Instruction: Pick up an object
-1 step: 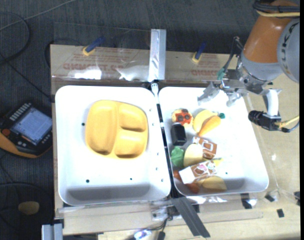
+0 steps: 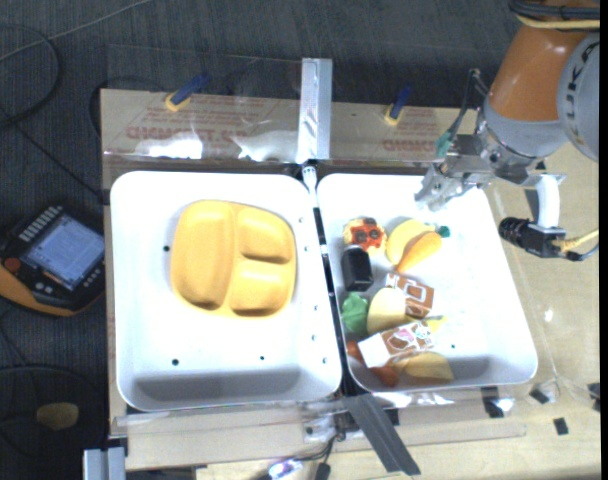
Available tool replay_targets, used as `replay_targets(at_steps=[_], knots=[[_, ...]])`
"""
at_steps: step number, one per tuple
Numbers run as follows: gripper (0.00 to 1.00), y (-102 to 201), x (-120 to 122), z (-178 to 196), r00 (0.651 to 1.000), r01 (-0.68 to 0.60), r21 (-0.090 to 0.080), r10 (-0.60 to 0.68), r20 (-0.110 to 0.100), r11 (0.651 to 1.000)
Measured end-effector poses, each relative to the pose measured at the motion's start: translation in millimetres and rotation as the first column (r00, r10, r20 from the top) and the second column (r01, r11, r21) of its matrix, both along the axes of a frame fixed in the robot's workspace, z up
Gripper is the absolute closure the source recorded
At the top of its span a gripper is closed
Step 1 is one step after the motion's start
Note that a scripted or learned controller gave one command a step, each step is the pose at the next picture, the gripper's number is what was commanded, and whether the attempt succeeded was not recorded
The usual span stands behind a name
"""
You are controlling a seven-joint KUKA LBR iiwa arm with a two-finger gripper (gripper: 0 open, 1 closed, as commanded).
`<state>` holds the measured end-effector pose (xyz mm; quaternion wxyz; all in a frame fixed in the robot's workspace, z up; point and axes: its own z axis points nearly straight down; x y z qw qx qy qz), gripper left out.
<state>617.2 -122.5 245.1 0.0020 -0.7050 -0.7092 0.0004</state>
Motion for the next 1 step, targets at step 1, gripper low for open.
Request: replay_targets(at_steps=[1], knots=[[1.00,-25.4,-26.9,-10.1,0.999,0.038,-0.001,-0.038,0.001,0.999]])
